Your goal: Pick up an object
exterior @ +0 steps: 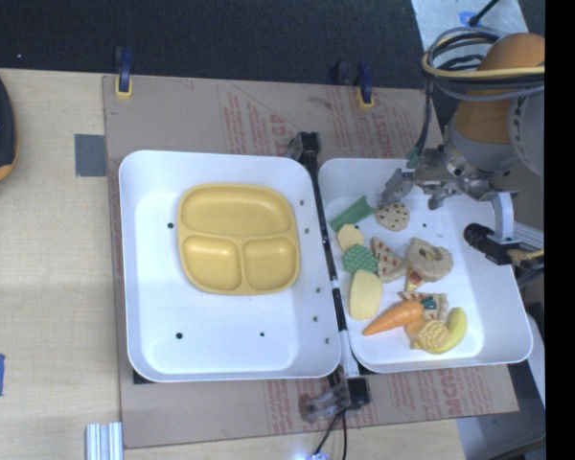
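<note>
The gripper [409,182] hangs with fingers spread and nothing between them just above the brown cookie [393,216] in the right bin [503,338]; closing too high, it may nudge the cookie aside and miss.

In the left bin [149,338], a yellow divided plate [238,236] took the upper middle, with open floor around it. The right bin [494,338] was crowded: toy food [402,286] was heaped through its left and centre, leaving bare floor along its right side.
</note>
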Available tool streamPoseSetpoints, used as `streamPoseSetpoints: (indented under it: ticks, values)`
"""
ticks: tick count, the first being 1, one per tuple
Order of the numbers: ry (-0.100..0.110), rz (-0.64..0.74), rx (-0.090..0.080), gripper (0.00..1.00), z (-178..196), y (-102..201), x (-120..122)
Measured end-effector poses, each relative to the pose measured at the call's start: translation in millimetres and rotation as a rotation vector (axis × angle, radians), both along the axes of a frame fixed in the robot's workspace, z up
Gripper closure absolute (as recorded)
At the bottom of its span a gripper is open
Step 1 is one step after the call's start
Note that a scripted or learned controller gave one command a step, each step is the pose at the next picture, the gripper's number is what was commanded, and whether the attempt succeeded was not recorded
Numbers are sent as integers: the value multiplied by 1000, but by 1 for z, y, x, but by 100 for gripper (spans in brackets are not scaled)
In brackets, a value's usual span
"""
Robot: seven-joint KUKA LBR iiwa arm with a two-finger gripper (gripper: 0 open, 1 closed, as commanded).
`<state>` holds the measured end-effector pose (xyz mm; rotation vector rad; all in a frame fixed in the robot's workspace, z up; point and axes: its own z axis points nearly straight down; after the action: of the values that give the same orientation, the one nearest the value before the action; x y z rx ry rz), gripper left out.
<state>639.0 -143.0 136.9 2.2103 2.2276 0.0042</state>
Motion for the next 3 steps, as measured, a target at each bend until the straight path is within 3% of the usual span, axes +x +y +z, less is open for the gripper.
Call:
streamPoseSetpoints:
  ticks: [1, 2, 3]
  values:
    - [-4, -2, -5, 0, -43, 1, -52]
    - [3, 0, 0, 0, -44, 35, -7]
    - [11, -8, -1, 0, -45, -7, -73]
